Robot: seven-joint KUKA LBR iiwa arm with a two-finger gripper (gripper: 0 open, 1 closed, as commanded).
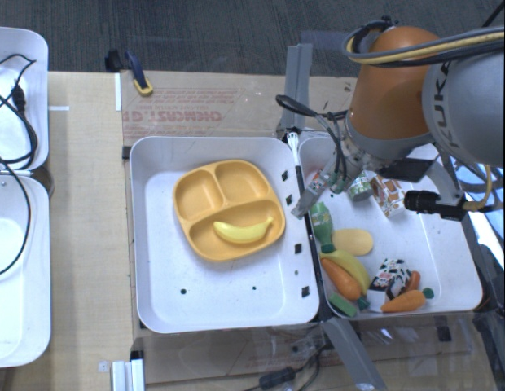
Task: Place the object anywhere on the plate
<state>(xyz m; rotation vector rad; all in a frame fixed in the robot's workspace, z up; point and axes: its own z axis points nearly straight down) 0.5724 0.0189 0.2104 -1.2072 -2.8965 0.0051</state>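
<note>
A banana [243, 231] lies on the yellow plate [195, 198], at its five o'clock. The gripper [318, 187] hovers at the plate's three o'clock; its grip state cannot be told.

A robotics lab: a KUKA arm [415, 80] over a cardboard-covered worktop [195, 108], white bins [155, 300], loose cables [12, 129].

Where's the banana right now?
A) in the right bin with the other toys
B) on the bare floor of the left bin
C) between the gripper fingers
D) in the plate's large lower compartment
D: the banana lies in the long lower compartment of the yellow plate, which sits in the left bin.
</note>
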